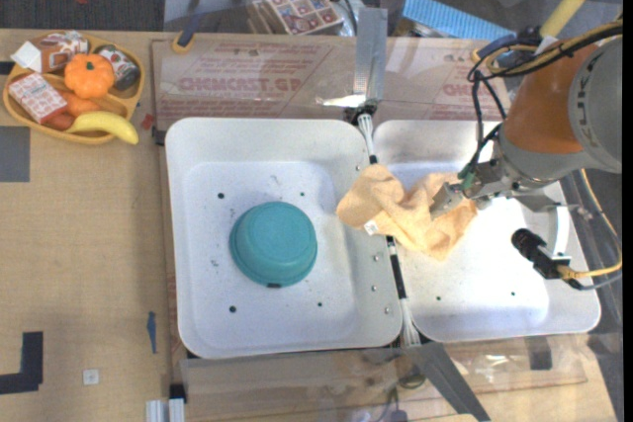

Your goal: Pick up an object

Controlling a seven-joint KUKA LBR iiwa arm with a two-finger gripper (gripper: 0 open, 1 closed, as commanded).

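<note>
Camera view: hand [457, 194] at right end of yellow cloth [410, 211], which stretches left over bin divider; grip state indeterminate.

soft crumpled cloth [410, 212], smooth plastic bowl [275, 243]

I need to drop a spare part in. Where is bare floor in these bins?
Free: left bin around the teal bowl; right bin's near floor. Crowded: the divider, under the yellow cloth and gripper.
</note>
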